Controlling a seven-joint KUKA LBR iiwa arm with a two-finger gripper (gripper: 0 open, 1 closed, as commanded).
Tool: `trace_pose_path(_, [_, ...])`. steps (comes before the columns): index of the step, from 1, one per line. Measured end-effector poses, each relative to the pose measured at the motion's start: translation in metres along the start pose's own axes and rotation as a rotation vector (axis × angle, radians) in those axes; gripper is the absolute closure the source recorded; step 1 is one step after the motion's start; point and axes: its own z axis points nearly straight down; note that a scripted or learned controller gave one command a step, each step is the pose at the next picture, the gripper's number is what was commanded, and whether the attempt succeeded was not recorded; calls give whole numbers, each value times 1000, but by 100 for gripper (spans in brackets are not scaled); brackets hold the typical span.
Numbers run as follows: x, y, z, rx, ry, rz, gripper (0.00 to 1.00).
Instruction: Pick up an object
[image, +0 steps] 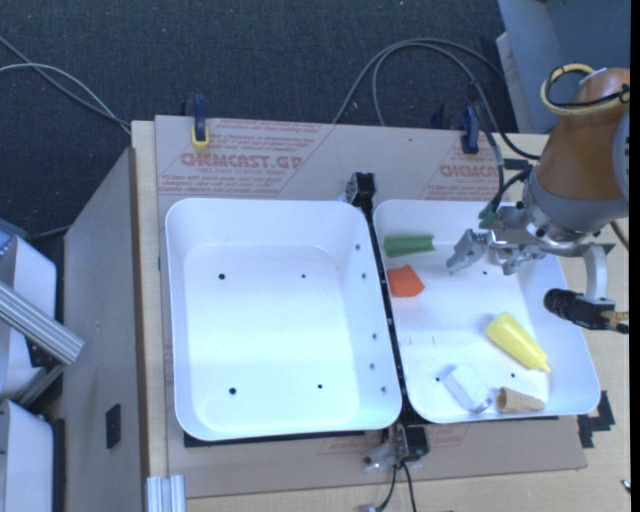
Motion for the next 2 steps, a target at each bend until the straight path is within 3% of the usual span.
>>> trace_pose_path(1, [59, -57, -32, 2, 3, -5, 0])
trace_pose_path(2, [78, 28, 16, -3, -1, -4, 0])
